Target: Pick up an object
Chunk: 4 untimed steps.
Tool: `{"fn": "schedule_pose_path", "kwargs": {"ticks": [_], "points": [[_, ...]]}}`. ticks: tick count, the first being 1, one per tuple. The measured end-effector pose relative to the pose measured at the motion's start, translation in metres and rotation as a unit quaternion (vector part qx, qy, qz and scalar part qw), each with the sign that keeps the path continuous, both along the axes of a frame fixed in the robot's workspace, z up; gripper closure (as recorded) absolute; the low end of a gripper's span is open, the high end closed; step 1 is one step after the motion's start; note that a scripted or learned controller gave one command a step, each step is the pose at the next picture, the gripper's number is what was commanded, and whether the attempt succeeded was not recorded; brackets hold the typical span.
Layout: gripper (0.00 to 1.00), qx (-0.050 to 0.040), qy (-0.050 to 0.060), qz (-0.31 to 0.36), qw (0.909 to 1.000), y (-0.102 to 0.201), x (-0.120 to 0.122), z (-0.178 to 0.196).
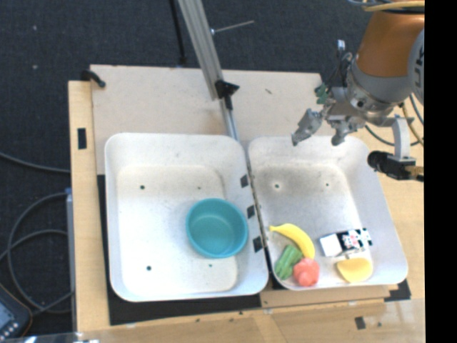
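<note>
Camera view: the tool hangs with fingers apart at the right bin's twelve o'clock edge, gripping nothing. A curved yellow banana lies near six o'clock beside a green pepper and a red fruit.

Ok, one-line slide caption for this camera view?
Open tool above right bin's far edge; banana and toys near; blue bowl in left bin.
</note>
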<state>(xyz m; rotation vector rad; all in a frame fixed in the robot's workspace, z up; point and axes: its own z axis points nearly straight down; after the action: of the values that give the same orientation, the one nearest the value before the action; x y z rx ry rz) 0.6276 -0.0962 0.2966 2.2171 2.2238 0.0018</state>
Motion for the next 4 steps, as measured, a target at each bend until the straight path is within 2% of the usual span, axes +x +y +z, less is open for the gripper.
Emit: {"fn": "schedule_pose_path", "kwargs": {"ticks": [1,2,4], "points": [[0.00,0.0002,0.000,0.000,1.0000,0.000,0.000,0.000],[0.00,-0.0013,0.002,-0.002,1.0000,-0.004,0.006,-0.045],[0.00,-0.0010,0.003,-0.003,1.0000,-0.009,0.001,-0.131]]}}
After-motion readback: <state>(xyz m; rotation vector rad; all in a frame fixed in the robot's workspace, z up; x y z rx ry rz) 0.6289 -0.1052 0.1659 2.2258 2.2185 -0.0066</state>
